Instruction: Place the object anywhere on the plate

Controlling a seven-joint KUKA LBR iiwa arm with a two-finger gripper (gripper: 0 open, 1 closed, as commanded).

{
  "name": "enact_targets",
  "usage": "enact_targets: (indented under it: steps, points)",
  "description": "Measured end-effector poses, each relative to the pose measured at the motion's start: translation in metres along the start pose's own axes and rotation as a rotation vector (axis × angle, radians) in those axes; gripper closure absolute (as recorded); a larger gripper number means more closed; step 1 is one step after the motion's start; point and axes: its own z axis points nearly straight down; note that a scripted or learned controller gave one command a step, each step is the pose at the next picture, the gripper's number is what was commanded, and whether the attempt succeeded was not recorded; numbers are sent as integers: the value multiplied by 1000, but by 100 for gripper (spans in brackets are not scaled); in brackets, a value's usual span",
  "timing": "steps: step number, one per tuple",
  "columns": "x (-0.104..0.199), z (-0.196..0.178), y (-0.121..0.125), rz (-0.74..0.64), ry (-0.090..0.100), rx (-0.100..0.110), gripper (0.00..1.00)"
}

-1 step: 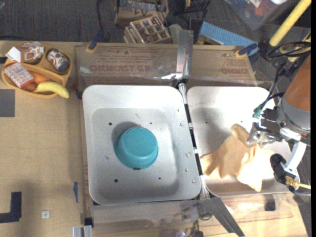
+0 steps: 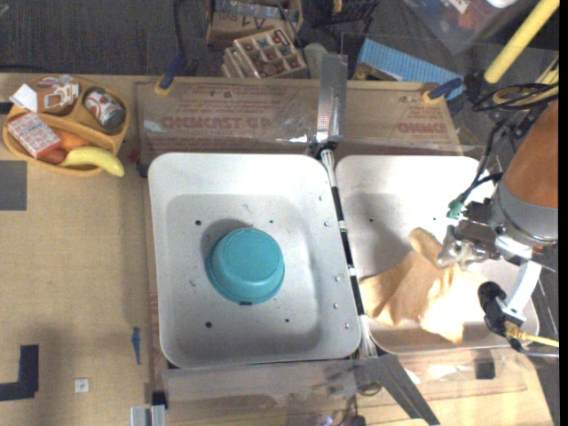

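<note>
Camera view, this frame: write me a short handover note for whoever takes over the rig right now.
Tool: over the right bin, at the top edge of the tan cloth; whether it is open or shut cannot be told, and a grasp is not confirmed.
Things: the cloth lies crumpled in the right bin, draped toward its near edge. The teal plate sits upside-down-looking, alone in the middle of the left bin.
Done: nothing placed yet.
Left: secure the cloth, lift it over the divider between the bins, set it on the plate, release.

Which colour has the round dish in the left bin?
Teal, plain with no pattern: the round upturned dish shows clearly in the camera view.
</note>
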Motion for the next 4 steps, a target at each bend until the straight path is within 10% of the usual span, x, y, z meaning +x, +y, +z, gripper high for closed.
enact_targets:
  steps: [4]
  points:
    - [184,6,8,-1591,-5,-11,100]
